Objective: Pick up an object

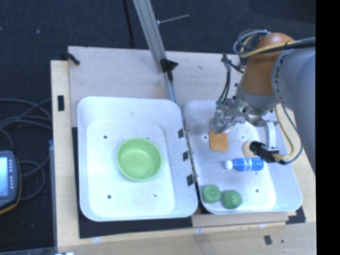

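Two bins: green bowl (pixel 139 159) in left bin (pixel 90 116)
Right bin (pixel 284 187): orange block (pixel 218 141), blue bottle (pixel 245 164), two green balls (pixel 221 196)
Gripper (pixel 221 125): just above the block, finger state unclear

Even overhead light is washing the two white bins (pixel 133 108) nearly to glare, while the floor beyond the surface (pixel 117 68) is sitting almost black. Shadows are staying faint. Everything is looking slightly soft and grainy, the gripper (pixel 220 122) included.

Robot lab: bench (pixel 122 73), bins (pixel 90 110).
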Robot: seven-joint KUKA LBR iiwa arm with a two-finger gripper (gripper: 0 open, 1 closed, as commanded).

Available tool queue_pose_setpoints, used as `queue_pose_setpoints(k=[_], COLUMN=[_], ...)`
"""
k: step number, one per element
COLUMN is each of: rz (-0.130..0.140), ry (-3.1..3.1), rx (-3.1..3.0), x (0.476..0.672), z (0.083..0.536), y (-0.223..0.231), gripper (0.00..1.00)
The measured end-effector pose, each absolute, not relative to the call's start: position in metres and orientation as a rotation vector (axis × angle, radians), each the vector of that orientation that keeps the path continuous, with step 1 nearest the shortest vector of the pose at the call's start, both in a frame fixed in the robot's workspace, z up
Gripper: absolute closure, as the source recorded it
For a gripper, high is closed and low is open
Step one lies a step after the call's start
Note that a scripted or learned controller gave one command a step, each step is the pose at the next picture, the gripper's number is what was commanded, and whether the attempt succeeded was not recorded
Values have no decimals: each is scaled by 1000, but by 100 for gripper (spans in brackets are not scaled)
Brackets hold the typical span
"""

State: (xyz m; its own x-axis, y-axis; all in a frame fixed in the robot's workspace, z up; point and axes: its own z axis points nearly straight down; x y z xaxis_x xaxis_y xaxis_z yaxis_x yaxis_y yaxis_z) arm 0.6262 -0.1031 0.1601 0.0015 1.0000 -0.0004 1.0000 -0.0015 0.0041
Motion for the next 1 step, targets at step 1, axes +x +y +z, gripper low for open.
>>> queue_pose_setpoints(k=[1], rz=[6], ry=[2218], rx=[2219], x=[628], z=[223], y=[-102], gripper=[100])
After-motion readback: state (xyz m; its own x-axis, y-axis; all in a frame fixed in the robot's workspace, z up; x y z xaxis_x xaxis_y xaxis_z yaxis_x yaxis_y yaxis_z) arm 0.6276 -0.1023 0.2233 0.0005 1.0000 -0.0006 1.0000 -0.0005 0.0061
